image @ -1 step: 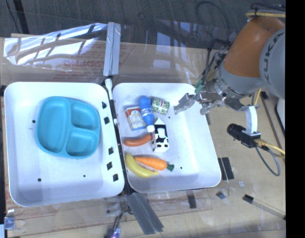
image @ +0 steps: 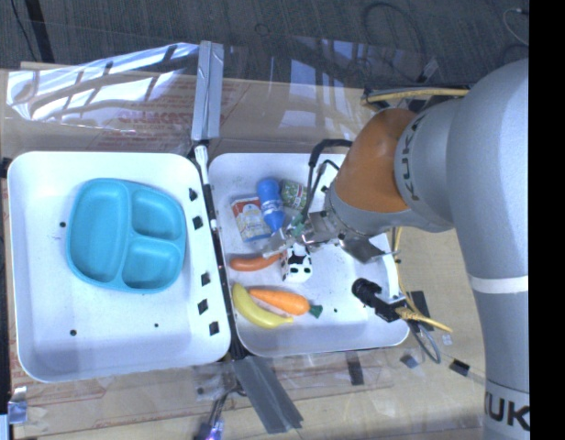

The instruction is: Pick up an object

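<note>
One gripper (image: 298, 236) (finger state unclear) hovers over a smooth orange sausage (image: 255, 263).

The grey arm (image: 475, 172) carries black "KUKA" lettering beside its orange band (image: 379, 168), running sideways. At the lower right edge of the view, a second "KU" shows on the arm's base (image: 507, 415), cut off. A red-and-white packet (image: 249, 220) in the right bin (image: 356, 333) bears print too small to read.
</note>
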Tool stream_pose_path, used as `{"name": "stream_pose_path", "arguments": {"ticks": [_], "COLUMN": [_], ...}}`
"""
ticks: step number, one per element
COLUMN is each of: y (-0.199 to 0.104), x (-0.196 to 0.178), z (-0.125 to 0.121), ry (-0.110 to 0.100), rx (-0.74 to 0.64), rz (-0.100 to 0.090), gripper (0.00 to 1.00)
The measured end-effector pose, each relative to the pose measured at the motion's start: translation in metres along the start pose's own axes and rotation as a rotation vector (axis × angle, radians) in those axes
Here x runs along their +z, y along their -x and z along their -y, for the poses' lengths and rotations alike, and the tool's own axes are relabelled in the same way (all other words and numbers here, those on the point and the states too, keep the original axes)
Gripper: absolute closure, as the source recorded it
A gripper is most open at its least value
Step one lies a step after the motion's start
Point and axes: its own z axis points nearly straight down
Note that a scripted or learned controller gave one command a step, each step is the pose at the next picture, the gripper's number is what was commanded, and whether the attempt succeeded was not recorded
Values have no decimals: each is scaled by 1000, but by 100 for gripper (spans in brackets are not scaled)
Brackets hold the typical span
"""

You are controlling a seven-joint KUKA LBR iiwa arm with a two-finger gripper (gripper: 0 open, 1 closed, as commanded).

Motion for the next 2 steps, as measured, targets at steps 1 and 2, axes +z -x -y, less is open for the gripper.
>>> {"name": "stream_pose_path", "arguments": {"ticks": [1,2], "y": [1,-9], "x": [-10,-125], "z": [-1,-17], "ry": [0,-7], "rx": [-4,-166], "rz": [0,-2], "gripper": [100,100]}}
